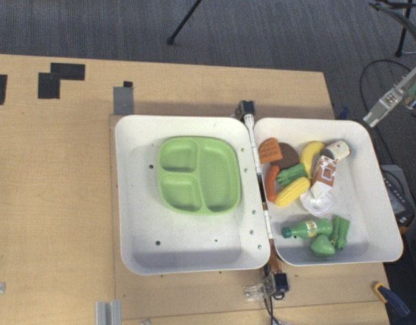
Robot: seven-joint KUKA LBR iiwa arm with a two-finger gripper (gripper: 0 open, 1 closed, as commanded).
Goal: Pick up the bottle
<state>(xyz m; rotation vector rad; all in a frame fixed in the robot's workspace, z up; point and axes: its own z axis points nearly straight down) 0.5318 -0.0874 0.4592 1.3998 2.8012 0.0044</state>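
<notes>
We note the small green plastic bottle (306, 231) lying flat near the right white bin's (383, 202) front wall, touching a green toy vegetable (332, 237); a grasp could snag both. Tool (391, 100) state: cannot tell.

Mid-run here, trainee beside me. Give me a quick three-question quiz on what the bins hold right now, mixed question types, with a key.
1. True or false: the green plate lies in the left bin.
2. Multiple choice: the bottle is
A. standing upright on the plate
B. lying on its side near the front of the right bin
C. on the bench outside both bins
3. Fill in: the corn lies just beside the ____ between the two bins.

Key
1. True. The plate has three compartments, with nothing on it.
2. B. It lies cap toward the divider, touching a green toy.
3. Divider; the banana sits farther back.
</notes>
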